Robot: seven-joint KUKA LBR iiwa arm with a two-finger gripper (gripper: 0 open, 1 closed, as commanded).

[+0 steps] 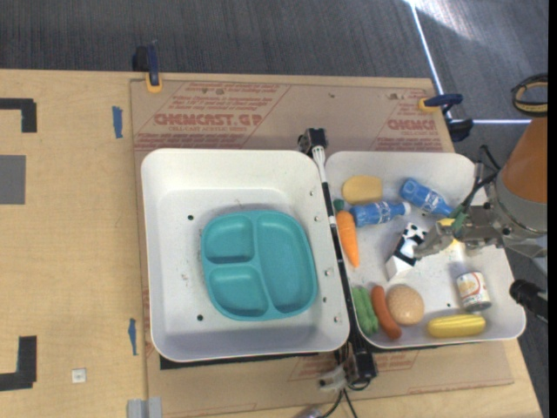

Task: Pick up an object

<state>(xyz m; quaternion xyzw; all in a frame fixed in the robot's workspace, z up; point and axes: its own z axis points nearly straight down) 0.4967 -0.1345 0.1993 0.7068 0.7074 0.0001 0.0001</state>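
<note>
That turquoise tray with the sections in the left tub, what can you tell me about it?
The turquoise tray is a rounded-corner rectangle that looks like smooth moulded plastic, divided by raised ridges into three compartments, with nothing visible in them. It lies flat, turned slightly askew, near the middle of the left bin, resting on the bin's floor and apart from its walls. No other object touches it.

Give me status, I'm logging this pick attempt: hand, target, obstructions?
Hand low in right bin, nothing visibly held. Black-and-white toy right beside it. Small can and blue bottle crowd close.
</note>
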